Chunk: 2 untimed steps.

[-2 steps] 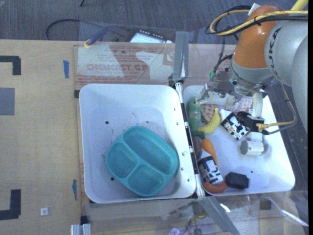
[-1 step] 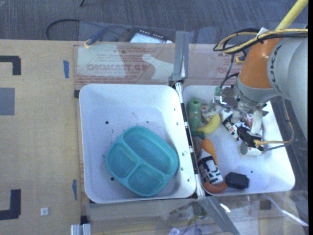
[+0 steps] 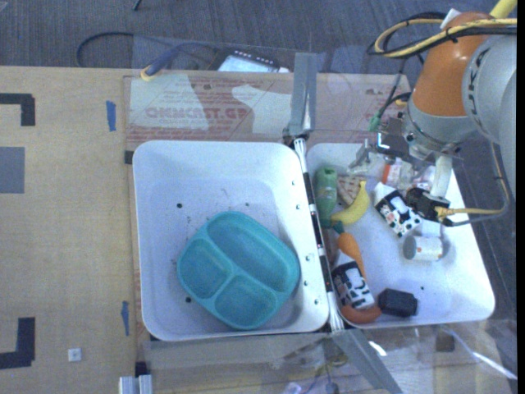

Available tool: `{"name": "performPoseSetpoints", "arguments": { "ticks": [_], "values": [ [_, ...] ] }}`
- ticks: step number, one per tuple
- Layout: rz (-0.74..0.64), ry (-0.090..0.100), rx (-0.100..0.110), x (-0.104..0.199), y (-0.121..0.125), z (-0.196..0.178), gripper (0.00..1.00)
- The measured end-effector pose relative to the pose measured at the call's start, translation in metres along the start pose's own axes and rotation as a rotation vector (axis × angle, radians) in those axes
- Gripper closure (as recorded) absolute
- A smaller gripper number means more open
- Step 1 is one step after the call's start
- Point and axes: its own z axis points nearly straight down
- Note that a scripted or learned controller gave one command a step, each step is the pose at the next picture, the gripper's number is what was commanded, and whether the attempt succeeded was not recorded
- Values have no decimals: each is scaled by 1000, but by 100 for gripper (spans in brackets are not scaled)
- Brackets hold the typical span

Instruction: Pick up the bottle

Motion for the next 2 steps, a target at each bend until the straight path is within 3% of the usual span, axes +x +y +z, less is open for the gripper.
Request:
{"name": "performPoseSetpoints", "arguments": {
  "ticks": [1, 2],
  "values": [
    [30, 1, -9, -33, 17, 82, 0],
    [337, 0, -1, 5, 44, 58, 0]
  ]
}}
